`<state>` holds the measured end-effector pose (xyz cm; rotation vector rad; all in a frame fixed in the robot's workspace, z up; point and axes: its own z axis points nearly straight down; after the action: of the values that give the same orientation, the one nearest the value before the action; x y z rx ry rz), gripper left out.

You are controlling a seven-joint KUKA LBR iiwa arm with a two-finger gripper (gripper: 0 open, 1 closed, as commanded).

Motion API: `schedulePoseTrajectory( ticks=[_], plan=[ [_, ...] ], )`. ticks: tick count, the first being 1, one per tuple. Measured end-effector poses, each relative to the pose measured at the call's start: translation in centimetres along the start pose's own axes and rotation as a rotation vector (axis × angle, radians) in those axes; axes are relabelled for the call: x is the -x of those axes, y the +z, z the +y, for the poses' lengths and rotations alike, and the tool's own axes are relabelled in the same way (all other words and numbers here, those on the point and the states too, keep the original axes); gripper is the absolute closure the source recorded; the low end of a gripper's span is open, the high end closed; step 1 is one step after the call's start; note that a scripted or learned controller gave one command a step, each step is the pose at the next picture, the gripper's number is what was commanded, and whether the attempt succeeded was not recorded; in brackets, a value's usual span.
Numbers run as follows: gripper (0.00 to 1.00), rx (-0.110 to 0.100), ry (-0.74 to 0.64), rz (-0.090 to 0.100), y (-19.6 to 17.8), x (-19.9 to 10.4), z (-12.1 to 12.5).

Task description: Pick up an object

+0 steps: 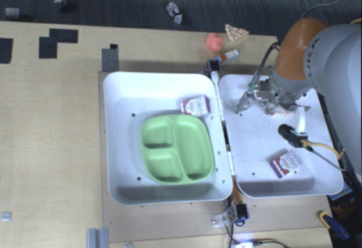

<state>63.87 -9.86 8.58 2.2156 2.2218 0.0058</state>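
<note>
Pincer sits over the upper left of the right bin, well apart from the red packet by its lower edge, openness can't tell; left bin has green tray, second packet.

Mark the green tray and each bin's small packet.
green tray (176, 148), camera view, middle ridge.
left bin packet (195, 106), camera view, printed face.
right bin packet (285, 163), camera view, printed face.

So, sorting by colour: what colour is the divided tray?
Light green tray, seen best in the camera view.
</note>
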Motion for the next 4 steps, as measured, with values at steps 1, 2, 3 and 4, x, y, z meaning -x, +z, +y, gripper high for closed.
schedulePoseTrajectory(
  ticks=[1, 2, 3, 4],
  plan=[
    [1.0, 0.006, -0.002, -0.001, -1.2, -0.1, 0.2],
    [1.0, 0.001, -0.001, 0.0, -8.0, 2.3, 3.2],
    [0.0, -0.001, -0.002, 0.0, -8.0, 2.3, 3.1],
    [0.0, 0.0, -0.002, 0.0, 0.0, -0.6, 0.1]
  ],
)
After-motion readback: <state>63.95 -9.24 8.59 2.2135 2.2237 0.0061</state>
